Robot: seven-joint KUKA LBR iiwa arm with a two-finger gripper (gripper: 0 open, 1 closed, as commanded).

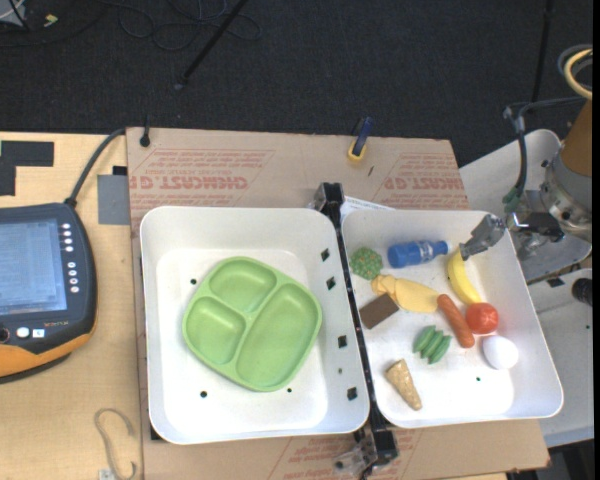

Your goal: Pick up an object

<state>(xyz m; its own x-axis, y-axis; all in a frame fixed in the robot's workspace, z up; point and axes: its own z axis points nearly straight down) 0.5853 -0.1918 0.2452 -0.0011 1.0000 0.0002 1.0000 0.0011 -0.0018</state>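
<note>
One two-finger metal gripper (pixel 480 238) of mine is hovering beside the curved yellow plastic banana (pixel 462 278); grip state indeterminable.

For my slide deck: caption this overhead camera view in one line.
Gripper hovers over the right bin of toy food near the banana; green divided plate sits in the left bin.

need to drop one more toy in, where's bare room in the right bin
Bare floor lies along the right bin's near edge, between the cone and the egg, and at its far left corner above the broccoli. The middle is crowded: blue bottle, banana, carrot, tomato.
</note>
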